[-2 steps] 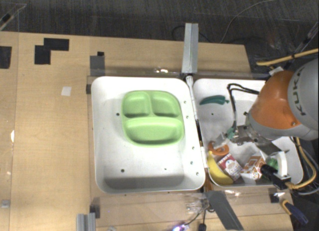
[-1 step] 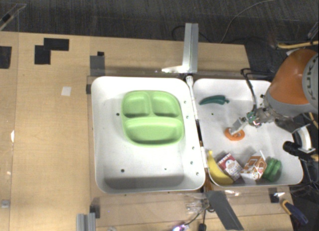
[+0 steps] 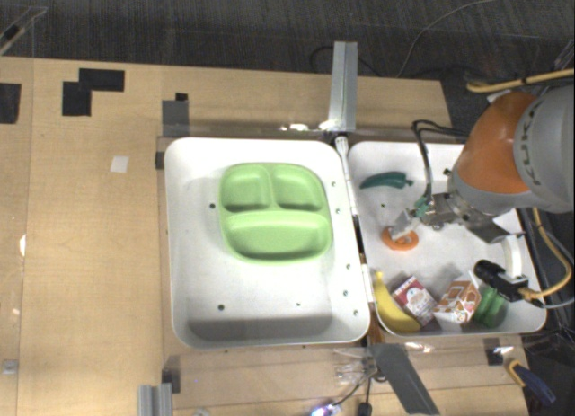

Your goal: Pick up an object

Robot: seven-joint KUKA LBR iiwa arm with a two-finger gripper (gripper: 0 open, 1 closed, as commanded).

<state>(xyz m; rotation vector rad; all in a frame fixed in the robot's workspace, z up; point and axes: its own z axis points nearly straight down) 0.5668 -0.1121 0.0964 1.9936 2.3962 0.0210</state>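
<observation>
Gripper (image 3: 406,222) sits low in the right bin (image 3: 449,149), right over the orange ring (image 3: 401,240); can't tell its state, wrist bulk and blur hide the tips. Teal piece (image 3: 386,180) just beyond it. Banana (image 3: 392,302) and cartons (image 3: 438,300) crowd the near wall. Open floor around the tool; green tray (image 3: 273,210) across the divider.

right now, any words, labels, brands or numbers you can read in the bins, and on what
No text can be read.
Red and white packet: printed front, too blurred to read.
Orange and white carton: print too small to read.
Green divided plate, banana, orange ring: no markings visible.
</observation>
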